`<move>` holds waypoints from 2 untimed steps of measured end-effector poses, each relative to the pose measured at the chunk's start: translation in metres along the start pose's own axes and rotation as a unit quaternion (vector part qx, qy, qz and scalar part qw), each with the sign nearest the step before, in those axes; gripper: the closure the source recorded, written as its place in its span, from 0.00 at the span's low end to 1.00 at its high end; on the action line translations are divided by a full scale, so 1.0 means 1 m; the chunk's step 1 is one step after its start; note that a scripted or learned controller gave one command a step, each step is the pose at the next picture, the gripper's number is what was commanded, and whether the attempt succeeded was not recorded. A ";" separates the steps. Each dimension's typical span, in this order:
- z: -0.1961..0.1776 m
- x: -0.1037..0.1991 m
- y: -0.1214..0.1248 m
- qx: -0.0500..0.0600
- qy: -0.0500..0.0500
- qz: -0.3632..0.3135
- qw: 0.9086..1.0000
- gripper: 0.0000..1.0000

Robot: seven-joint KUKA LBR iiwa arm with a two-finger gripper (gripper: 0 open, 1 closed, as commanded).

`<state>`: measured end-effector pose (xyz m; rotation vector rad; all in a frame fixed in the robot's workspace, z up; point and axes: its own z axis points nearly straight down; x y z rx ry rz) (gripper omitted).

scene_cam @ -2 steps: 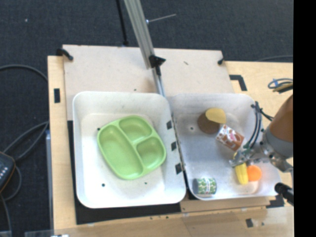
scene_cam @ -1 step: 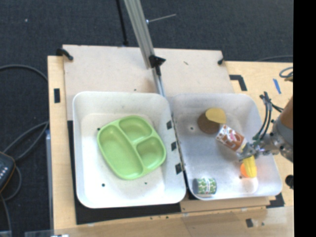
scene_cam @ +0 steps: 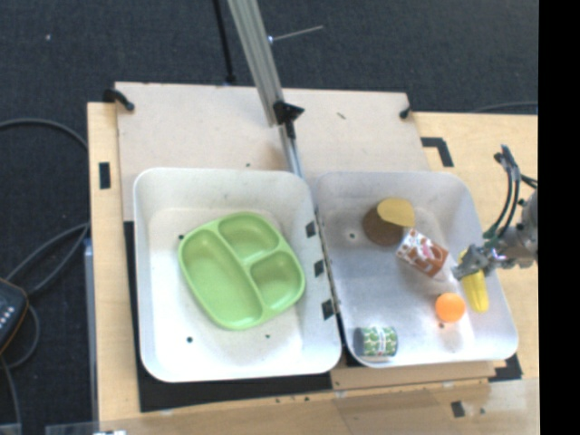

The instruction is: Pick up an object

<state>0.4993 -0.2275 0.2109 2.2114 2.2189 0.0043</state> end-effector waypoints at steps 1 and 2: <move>-0.015 0.046 0.021 0.002 0.002 -0.002 1.000 1.00; -0.027 0.091 0.039 0.003 0.003 -0.002 1.000 1.00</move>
